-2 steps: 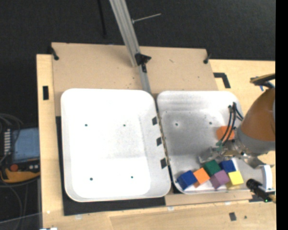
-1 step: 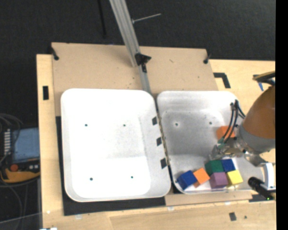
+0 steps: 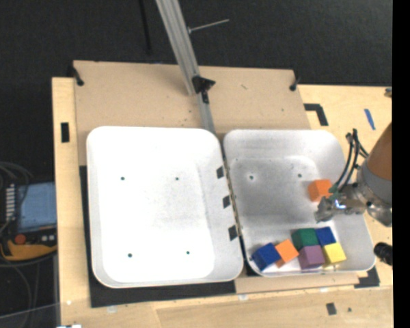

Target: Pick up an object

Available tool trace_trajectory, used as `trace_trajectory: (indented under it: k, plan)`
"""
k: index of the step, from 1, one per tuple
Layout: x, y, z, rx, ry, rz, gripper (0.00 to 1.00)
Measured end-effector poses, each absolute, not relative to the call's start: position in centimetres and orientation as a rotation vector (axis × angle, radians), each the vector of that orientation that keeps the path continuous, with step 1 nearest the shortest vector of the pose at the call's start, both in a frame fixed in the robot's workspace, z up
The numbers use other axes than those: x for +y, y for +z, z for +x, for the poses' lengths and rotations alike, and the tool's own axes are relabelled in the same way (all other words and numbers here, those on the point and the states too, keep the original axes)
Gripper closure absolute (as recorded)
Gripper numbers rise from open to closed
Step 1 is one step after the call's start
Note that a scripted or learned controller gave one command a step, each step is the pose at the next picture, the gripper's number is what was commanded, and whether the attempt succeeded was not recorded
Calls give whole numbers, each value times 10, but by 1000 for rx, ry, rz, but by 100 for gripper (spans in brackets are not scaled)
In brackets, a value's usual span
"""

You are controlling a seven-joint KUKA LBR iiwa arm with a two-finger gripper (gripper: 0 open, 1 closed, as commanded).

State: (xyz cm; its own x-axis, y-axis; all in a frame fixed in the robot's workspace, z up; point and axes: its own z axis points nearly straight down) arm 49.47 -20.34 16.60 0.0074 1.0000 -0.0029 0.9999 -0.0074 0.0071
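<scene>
With the gripper (image 3: 330,203) beside the lone orange block (image 3: 319,189) in the right bin (image 3: 273,149), centre over it before closing; I cannot tell the jaws' state.

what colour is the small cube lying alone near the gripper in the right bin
Orange: the small cube, seen in the camera view.

Both bins: left bin (image 3: 157,203) smooth white plastic, faint grey speckling; right bin (image 3: 273,176) same, greyer scuffed sheen; bench (image 3: 184,91) matt tan board, wood-like; blocks (image 3: 307,246) matt, solid colours; gripper (image 3: 333,206) dull grey metal.
</scene>
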Motion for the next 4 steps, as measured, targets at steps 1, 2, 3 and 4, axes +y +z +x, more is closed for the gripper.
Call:
trace_trajectory:
  k: [1,2,3,4]
  plan:
    - [-203,230,494,2219,7,2211,100]
    - [-204,281,496,2222,6,2211,100]
    - [-147,284,499,2227,3,2211,100]
    - [-103,282,500,2227,1,2214,100]
